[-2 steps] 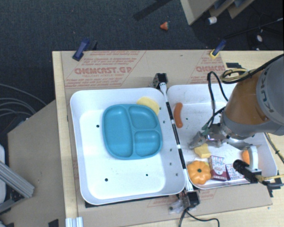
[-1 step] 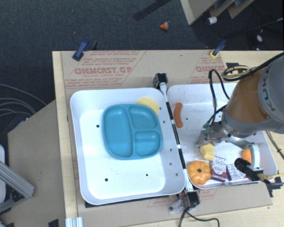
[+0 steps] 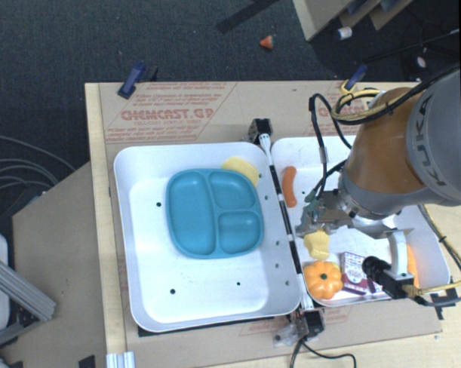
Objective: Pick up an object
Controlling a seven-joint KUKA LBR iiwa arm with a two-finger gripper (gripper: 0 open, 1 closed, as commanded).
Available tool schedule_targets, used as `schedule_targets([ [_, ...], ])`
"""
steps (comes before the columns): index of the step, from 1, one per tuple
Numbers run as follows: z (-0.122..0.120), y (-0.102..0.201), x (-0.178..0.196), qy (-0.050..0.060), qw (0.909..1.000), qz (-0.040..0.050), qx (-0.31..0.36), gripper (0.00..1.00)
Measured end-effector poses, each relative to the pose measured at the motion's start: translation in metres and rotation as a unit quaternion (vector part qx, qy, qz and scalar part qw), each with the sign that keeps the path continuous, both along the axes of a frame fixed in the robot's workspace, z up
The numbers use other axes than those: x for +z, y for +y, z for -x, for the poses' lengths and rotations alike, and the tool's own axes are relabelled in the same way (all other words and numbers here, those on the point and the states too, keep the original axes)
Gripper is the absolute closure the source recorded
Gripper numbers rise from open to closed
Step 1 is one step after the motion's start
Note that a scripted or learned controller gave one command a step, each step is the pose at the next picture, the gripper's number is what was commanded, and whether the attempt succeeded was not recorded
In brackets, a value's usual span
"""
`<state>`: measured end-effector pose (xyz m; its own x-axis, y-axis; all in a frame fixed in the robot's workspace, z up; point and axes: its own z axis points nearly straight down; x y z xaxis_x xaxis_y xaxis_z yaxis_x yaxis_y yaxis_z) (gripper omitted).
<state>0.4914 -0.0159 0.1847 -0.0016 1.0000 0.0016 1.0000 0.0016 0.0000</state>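
Camera view: my arm (image 3: 392,155) reaches over the right white bin (image 3: 437,264).
My gripper (image 3: 316,216): low at the bin's 9 o'clock side; whether it grips anything, I cannot tell.
Nearest object: pale yellow plastic chunk (image 3: 317,245), just beneath me at 6 o'clock.
Others: small orange toy pumpkin (image 3: 324,279) below; orange carrot-like stick (image 3: 289,184) at 11 o'clock.
Left bin: blue divided tray (image 3: 213,212).
Progress: nothing lifted yet, I judge; grasp and lift remain.

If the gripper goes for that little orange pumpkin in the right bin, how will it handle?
The pumpkin looks round and smooth, so it may roll or slip out of a pinch. It is probably a light toy. It sits near the right bin corner beside a yellow piece, so a push may jam it.
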Motion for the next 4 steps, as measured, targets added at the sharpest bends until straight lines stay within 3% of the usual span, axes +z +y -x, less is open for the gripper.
schedule_targets([
  [1, 0.012, 0.052, 0.077, 0.0, 1.0, 0.0003, 0.0, 1.0],
  [2, 0.013, -0.021, 0.069, 0.002, 1.0, 0.0006, -0.001, 1.0],
  [3, 0.012, 0.034, 0.078, -0.001, 1.0, 0.0006, 0.0, 1.0],
  [4, 0.011, -0.06, 0.124, 0.0, 1.0, 0.0013, -0.001, 1.0],
])
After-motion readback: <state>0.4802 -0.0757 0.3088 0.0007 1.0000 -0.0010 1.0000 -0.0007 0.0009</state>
